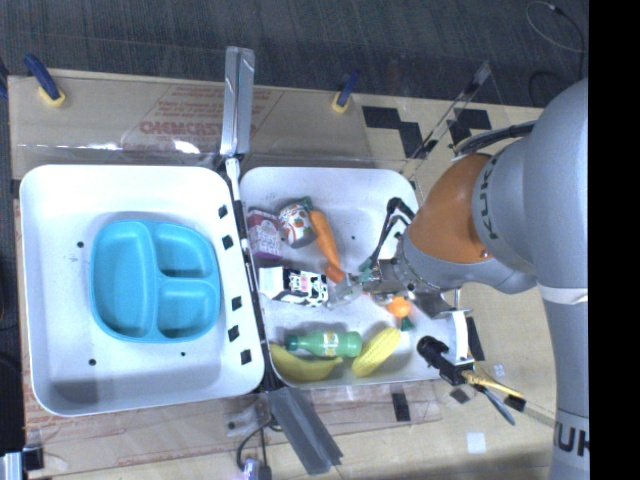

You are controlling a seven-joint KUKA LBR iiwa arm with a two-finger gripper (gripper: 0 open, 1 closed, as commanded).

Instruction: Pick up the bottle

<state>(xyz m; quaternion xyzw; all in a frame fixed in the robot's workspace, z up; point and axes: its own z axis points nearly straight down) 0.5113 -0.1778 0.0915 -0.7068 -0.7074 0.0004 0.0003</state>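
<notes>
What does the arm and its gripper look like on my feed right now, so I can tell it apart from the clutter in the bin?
The arm is bulky, smooth and rounded, light grey, with a glossy orange band above the wrist and dark lettering on the grey shell beside it. A thin black cable loops from the wrist toward the small dark metal gripper. More lettering shows on the grey link near the lower right.

A brown cardboard sheet (pixel 90 118) covers the bench (pixel 600 388), held by blue clamps (pixel 44 80) at eleven and twelve o'clock. Dark ribbed floor (pixel 300 18) runs along the top. Lighting is even.
</notes>
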